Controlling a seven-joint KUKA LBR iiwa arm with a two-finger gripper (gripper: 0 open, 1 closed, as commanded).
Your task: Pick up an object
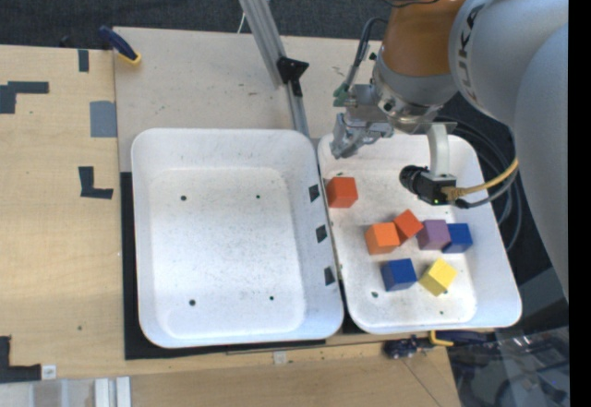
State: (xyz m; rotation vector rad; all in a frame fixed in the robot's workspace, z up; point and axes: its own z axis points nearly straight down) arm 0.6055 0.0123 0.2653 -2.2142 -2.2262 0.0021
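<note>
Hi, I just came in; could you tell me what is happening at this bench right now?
A KUKA arm is reaching in over the right bin, where several small blocks lie. Its gripper hangs above the bin's far left corner, just beyond a lone orange block; nothing shows between its fingers. The other blocks sit in a cluster nearer the middle: two orange, one purple, two blue and one yellow. The left bin sits alongside it.

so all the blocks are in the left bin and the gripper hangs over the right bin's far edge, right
Not quite: the camera view shows the blocks lying in the right bin, not the left bin. The gripper does hang over the right bin's far edge.
</note>
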